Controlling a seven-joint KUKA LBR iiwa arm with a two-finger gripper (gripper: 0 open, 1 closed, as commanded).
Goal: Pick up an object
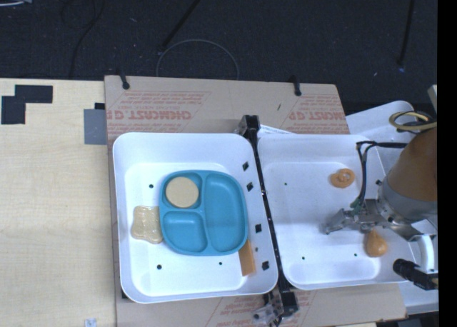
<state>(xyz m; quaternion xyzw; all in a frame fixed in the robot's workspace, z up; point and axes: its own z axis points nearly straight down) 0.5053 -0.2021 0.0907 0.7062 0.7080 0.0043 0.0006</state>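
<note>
You're at the approach step: the gripper [355,220] sits low in the right bin [307,275], at its right side, with nothing visibly between the fingers. Whether they're spread or pressed together, you cannot tell; the metal parts blur together there.

Likely target: the small tan-orange lump [375,244], rounded and smooth-looking, just beside the gripper on the bin floor, below and right of it. A second candidate, a flatter orange piece [342,178], lies near the bin's upper right, apart from the gripper.

Next move, as a judgement: shift the gripper over the lump, centre it, then close and lift. A rounded shape may roll or squirt out of a pinch.

Left bin [128,175]: a blue divided tray [221,211], glossy plastic with three compartments, and a round beige disc [181,191] in its upper-left compartment. A pale, bumpy cracker-like piece [146,224] touches the tray's left edge; a thin brown stick [246,258] lies at its lower right corner.
</note>
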